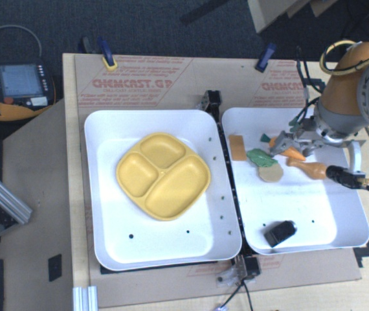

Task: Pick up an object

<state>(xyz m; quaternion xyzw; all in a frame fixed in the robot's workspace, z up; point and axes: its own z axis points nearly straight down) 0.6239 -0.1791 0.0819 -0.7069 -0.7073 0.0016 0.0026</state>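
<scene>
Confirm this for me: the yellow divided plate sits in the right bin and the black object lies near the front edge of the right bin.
One error: the camera view shows the yellow divided plate in the left bin. The black object does lie near the front edge of the right bin.

Probably a robotics lab; teach pendant [17, 86], clamped bench board [191, 76].

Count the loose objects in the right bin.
5, possibly more hidden under the gripper: tan block near the left wall, green piece, beige disc, orange-handled tool at the gripper, black object near the front.
</scene>
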